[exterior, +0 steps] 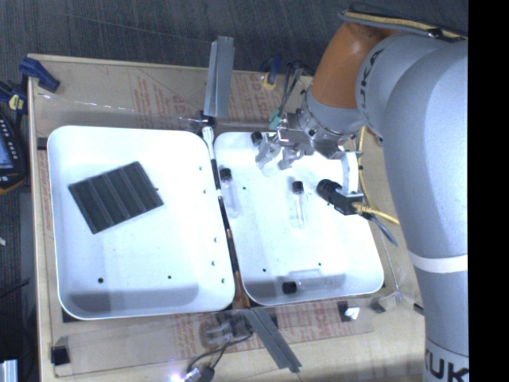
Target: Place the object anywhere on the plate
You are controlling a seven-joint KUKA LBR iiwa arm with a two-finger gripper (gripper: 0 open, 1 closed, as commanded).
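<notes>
Overhead, a grey KUKA arm with an orange band [346, 62] reaches in from the right of the frame, its metal two-finger gripper [274, 156] poised over the upper part of the right-hand shallow white plastic bin [374, 273]. Whether its jaws are wide or closed cannot be told. Three clear, slender vials with black caps lie in that bin: one [298, 201] near the centre, one [227, 188] along the left wall, one [306, 282] by the lower rim. At centre left, a dark grey ribbed rectangular plate [116, 196] rests tilted on the smooth floor of the left-hand white bin [119, 301], well apart from the vials.
</notes>
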